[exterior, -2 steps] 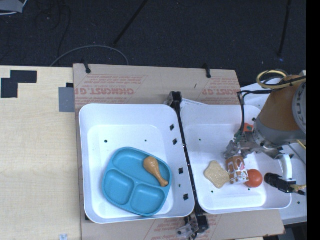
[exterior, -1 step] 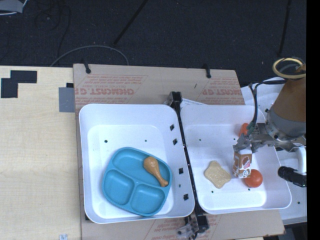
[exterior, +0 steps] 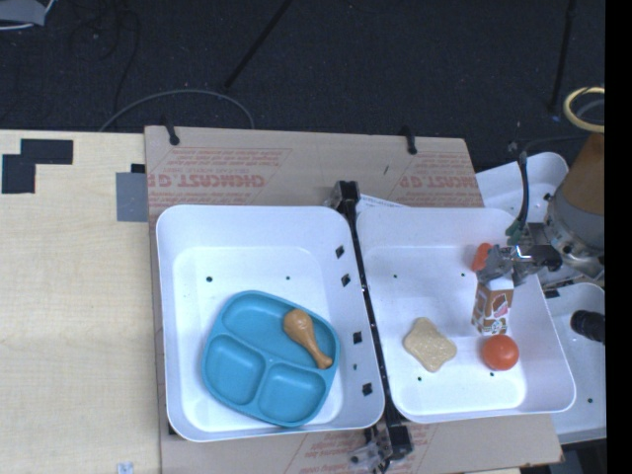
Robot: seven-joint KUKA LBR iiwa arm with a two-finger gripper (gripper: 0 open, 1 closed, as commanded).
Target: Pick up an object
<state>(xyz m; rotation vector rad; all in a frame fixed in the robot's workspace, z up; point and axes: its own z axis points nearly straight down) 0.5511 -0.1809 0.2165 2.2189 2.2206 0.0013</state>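
In the right bin (exterior: 553,403), my gripper (exterior: 511,263) reaches in from the right, near the bin's right wall. Just below it stands a small brown and white carton (exterior: 492,308), its top touching or very close to the gripper. A small orange-red object (exterior: 481,256) lies directly left of the gripper. A red tomato (exterior: 502,353) sits beside the carton's base. A beige biscuit-like piece (exterior: 429,345) lies mid-bin.
The left bin (exterior: 178,265) holds a blue divided plate (exterior: 237,373) with a tan drumstick (exterior: 308,337) on it. A black divider (exterior: 357,294) joins the two bins. Cardboard lies beneath both, and a pale wooden bench (exterior: 69,304) extends to the left.
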